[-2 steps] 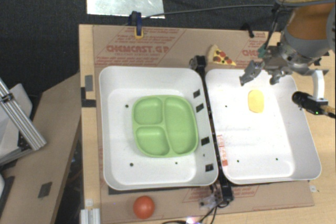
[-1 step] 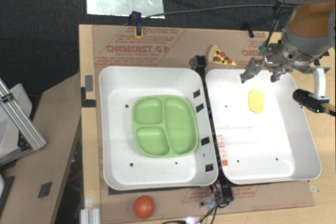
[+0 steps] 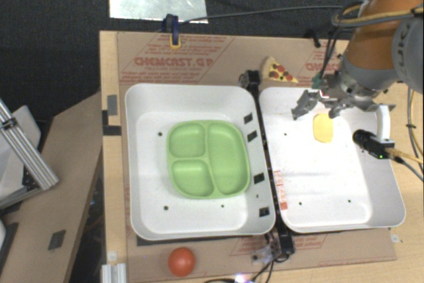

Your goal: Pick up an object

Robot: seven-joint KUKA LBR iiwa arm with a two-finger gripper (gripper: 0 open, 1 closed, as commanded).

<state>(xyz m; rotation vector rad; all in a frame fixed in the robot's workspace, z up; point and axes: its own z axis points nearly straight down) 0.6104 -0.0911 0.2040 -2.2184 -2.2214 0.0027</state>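
Observation:
A small yellow object lies in the right bin, towards its far side. My gripper hangs just behind and above it, with the fingers spread open and nothing between them. The left fingertip points at the bin floor to the left of the yellow object. The grey arm with its orange band reaches in from the upper right.
A green divided plate fills the middle of the left bin. A toy pizza slice lies on the cardboard behind the bins. A red ball rests in front of the left bin.

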